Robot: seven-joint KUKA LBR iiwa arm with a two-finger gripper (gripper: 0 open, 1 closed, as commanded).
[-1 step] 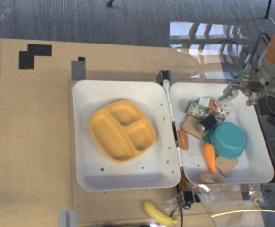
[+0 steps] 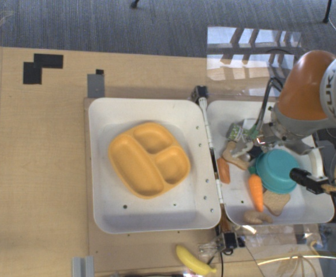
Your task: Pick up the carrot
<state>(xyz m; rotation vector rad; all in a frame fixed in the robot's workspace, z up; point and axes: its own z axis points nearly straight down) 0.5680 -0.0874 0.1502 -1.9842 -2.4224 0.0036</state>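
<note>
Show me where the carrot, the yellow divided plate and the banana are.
carrot (image 2: 256, 193): camera view, middle of its orange body.
yellow divided plate (image 2: 126, 154): camera view, floor of its long compartment.
banana (image 2: 192, 261): camera view, middle of its curve.

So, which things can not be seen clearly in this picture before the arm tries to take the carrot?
- Gripper: the wrist hides its fingertips in the camera view, so open or shut is unclear.
- Carrot: its top end lies against the teal bowl; I cannot tell if it is tucked under the rim.
- Green packet: too small to identify, partly behind cables.
- Right bin: the arm covers its far corner.
</note>
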